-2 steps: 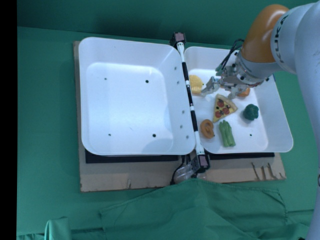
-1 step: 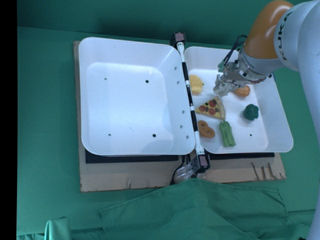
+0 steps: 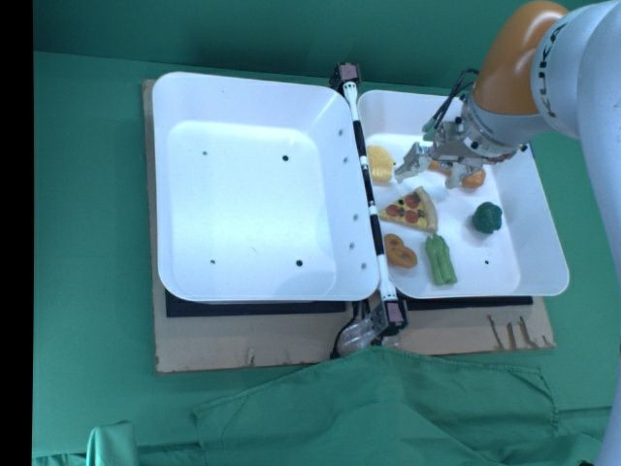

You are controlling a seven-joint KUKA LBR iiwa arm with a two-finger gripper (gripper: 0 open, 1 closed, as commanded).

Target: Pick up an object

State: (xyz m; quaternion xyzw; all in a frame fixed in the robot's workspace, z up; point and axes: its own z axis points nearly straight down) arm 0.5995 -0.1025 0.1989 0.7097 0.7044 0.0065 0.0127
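Green asparagus bundle (image 3: pixel 441 259) lies beside glossy triangular pizza slice (image 3: pixel 410 209).

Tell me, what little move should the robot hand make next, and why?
Probably straight down. The gripper hangs open above the right bin with nothing between its fingers, and an orange toy lies partly hidden just beneath it, closer than the pizza slice.

orange item (image 3: pixel 473 177) half hidden behind hand (image 3: pixel 432 166)

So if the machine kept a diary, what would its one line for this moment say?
stage: reaching | hand: above right bin, near its far end | holding: nothing seen | nearest items: corn, orange piece | left bin: no toys
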